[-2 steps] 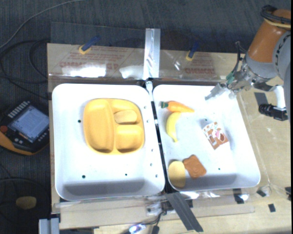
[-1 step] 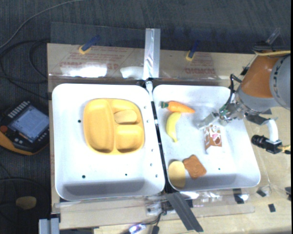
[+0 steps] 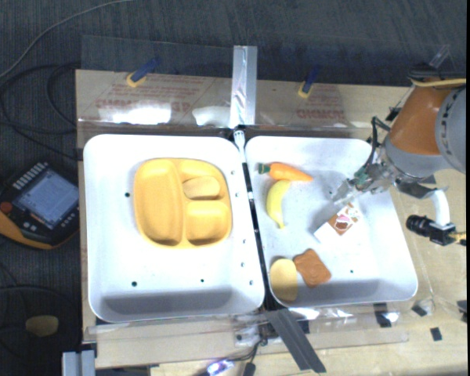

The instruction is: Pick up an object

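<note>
The right bin point(image 3: 392, 280) holds an orange carrot point(image 3: 290, 172), a yellow banana point(image 3: 276, 204), a small white carton with a red label point(image 3: 338, 223), a brown toast-like piece point(image 3: 312, 268) and a pale yellow round piece point(image 3: 283, 277). My gripper point(image 3: 351, 192) reaches in from the right and hangs low over the bin, right at the upper edge of the white carton. Whether it touches the carton is unclear. Nothing is seen lifted off the bin floor.
The left bin point(image 3: 110, 280) carries a yellow divided plate point(image 3: 164, 210) with a tan bread-like piece point(image 3: 201, 187) in its upper right compartment. A metal divider point(image 3: 251, 210) runs between the bins. The grey and orange arm point(image 3: 423, 131) overhangs the right bin's upper right corner.
</note>
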`<action>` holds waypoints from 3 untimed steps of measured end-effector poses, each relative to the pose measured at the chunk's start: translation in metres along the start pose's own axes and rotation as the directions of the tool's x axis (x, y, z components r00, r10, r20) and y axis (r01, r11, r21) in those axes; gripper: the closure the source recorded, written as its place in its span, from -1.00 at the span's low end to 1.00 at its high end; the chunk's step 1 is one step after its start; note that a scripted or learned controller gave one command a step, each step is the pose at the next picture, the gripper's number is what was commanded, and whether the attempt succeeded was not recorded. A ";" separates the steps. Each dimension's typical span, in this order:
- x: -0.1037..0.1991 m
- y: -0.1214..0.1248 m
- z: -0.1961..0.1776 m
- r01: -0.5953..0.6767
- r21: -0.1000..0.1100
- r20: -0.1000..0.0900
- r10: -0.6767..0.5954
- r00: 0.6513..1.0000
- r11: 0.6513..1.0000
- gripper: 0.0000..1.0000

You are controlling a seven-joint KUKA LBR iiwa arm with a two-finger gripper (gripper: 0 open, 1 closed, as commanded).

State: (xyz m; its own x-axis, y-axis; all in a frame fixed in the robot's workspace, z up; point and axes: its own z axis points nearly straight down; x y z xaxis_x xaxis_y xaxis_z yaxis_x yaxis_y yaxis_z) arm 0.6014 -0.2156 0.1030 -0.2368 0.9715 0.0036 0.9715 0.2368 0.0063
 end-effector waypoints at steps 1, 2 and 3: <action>0.001 0.000 0.000 0.000 0.000 -0.001 0.000 1.000 1.000 -1.00; 0.036 0.022 0.012 -0.113 0.005 0.005 0.113 0.994 0.994 -1.00; 0.010 -0.025 0.008 -0.235 -0.018 -0.002 0.235 0.972 0.972 -1.00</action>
State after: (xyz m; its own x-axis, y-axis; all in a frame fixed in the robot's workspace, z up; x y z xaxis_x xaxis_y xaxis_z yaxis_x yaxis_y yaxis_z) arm 0.5748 -0.2122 0.0949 -0.0016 1.0000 0.0071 0.9997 0.0014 0.0234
